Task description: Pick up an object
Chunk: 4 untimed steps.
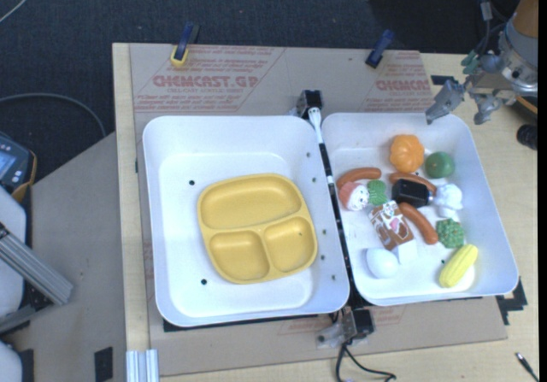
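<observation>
Readable text sits on the brown protective sheet point(282, 73) covering the desk, behind the two bins. Red print above the left bin point(162, 201) reads "CHEMCAST G P", with a smaller red line under it, too blurred to read. The same red print repeats above the right bin point(491, 218), cut off by the bin's rim and by clutter: roughly "CHEMCAST" shows, again with unreadable small print below. Fainter repeats of the print show further up the sheet, not legible. No legible labels or numbers on the toy items or on the yellow tray point(256, 226).
</observation>
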Tool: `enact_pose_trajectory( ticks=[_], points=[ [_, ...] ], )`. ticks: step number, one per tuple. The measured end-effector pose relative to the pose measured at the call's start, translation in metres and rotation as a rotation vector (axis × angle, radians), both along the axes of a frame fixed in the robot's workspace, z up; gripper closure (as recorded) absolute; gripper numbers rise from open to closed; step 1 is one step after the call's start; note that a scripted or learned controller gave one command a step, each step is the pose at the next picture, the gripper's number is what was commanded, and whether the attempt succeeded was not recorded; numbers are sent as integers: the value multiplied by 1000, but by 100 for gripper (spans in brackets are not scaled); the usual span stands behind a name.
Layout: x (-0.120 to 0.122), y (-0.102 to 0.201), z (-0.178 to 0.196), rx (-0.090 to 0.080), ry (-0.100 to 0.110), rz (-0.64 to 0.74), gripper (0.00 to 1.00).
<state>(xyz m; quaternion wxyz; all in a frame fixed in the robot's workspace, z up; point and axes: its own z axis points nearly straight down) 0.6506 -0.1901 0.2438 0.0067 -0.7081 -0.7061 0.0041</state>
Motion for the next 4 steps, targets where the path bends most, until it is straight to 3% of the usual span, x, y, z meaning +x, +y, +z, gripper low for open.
enact_pose_trajectory(
  ticks=[1, 3, 4],
  points=[
    [3, 0, 9, -3, -14, 3, 0],
    [-11, 4, -107, -2, -7, 3, 0],
    [-9, 5, -136, -5, -19, 5, 0]
  ],
)
